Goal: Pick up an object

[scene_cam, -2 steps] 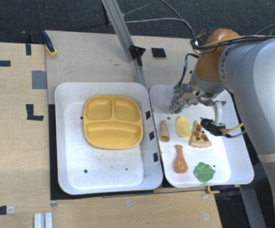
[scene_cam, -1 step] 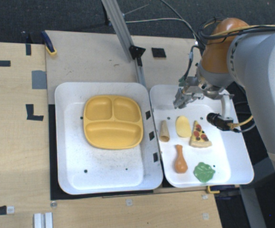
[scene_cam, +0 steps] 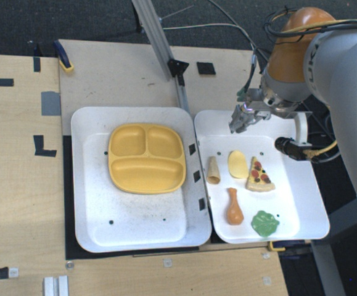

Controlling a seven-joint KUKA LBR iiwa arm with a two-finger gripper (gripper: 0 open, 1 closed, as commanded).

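The right bin (scene_cam: pixel 301 190) holds toy foods: a tan cone-shaped piece (scene_cam: pixel 213 169), a pale yellow oval piece (scene_cam: pixel 238 164), a pizza slice (scene_cam: pixel 260 176), an orange drumstick (scene_cam: pixel 233 206) and a green leafy piece (scene_cam: pixel 265 223). My gripper (scene_cam: pixel 240 122) hangs over the bin's far edge, above and behind the yellow oval piece, apart from all the foods. Nothing shows between its fingers.
The left bin (scene_cam: pixel 92 214) bears a yellow divided plate (scene_cam: pixel 146 158). A grey metal pole (scene_cam: pixel 156 36) slants up from the gap between the bins. A black cable and fitting (scene_cam: pixel 292 148) hang from the arm over the right bin's right side.
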